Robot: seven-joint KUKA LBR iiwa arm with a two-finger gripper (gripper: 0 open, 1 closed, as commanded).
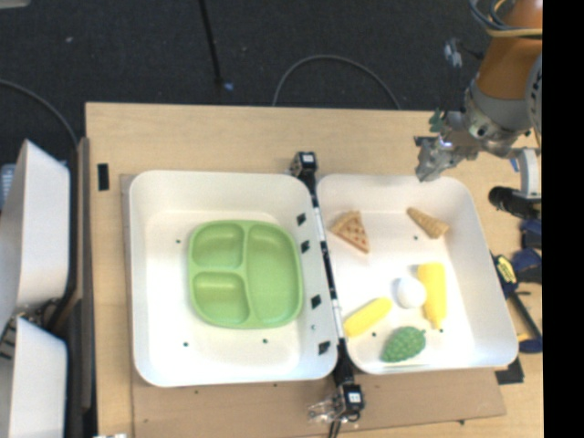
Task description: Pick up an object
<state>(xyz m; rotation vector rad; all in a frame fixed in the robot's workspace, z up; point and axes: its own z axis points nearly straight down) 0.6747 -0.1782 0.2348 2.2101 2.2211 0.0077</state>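
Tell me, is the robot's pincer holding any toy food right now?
No, nothing is held. The pincer hangs over the right bin's far edge.

A divided tray (245, 274) lies in the left bin (151, 245). In the right bin (474, 336): waffle wedge (351, 231) and cone (427, 223) behind; ball (409, 291), corn (432, 293), banana (367, 317) and broccoli (403, 344) before

Grey arm reaching in from right, orange-banded wrist raised, hand (431, 167) pointing down, seemingly empty
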